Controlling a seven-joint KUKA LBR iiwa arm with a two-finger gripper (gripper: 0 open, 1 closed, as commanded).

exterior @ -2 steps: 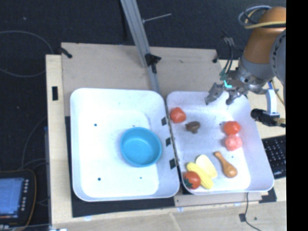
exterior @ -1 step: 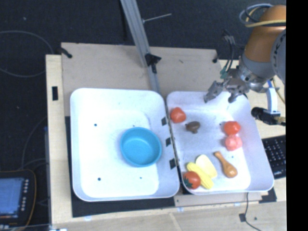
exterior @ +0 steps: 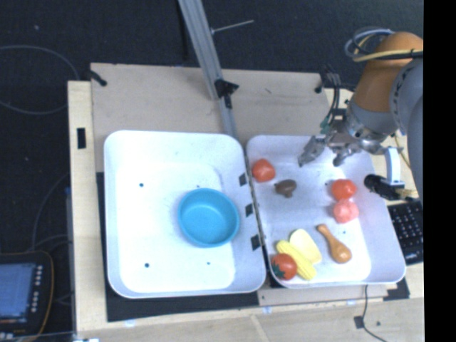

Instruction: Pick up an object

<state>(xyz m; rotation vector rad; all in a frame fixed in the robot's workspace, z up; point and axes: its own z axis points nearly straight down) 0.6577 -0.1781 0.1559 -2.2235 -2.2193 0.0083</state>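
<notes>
Yellow corn [exterior: 301,254] crowds a tomato [exterior: 284,266] at the near rim, while the open, empty gripper [exterior: 324,154] hovers off-target, risking closure on nothing.

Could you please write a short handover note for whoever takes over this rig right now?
Gripper: open, holding nothing, over the top part of the right bin.
Right bin holds: red tomato, brown piece, second red tomato, pink piece, orange gourd-shaped piece, yellow corn with a third tomato beside it.
Left bin: blue bowl.
Done: nothing picked.
Left: grasp and lift one object.
</notes>
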